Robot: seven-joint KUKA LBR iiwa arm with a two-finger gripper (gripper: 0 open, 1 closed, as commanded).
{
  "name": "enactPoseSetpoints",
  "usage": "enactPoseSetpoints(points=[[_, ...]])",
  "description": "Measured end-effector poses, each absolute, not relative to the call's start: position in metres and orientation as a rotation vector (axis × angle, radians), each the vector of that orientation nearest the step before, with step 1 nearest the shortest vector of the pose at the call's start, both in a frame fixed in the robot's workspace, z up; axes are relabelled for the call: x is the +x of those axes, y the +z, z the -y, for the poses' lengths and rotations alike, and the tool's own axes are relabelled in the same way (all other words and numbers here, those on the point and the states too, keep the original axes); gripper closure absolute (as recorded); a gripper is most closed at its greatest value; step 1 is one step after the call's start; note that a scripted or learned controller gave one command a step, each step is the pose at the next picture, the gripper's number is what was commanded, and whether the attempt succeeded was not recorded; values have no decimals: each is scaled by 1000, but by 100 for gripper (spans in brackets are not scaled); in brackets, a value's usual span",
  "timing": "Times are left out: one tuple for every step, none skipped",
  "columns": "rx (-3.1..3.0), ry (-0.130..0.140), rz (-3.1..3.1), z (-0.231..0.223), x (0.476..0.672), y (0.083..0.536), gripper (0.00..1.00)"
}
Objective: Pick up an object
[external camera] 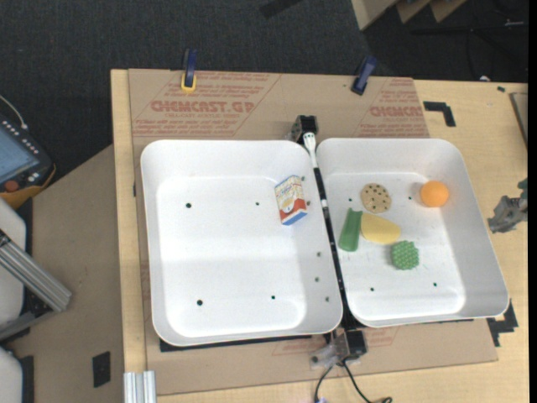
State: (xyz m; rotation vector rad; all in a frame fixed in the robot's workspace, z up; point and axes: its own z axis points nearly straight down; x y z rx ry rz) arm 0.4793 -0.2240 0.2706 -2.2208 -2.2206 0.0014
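Lying in the right bin: orange ball, green block.

Overhead slanted view onto both bins

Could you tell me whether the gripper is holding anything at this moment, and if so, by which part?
Nothing is held. The gripper sits at the right bin's outer edge, with nothing between its fingers.
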Motion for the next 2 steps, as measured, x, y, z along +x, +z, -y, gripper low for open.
enactPoseSetpoints(points=[[-2223,-1,2225,224,480,280,100],[-2221,2,2220,224,479,267,100]])
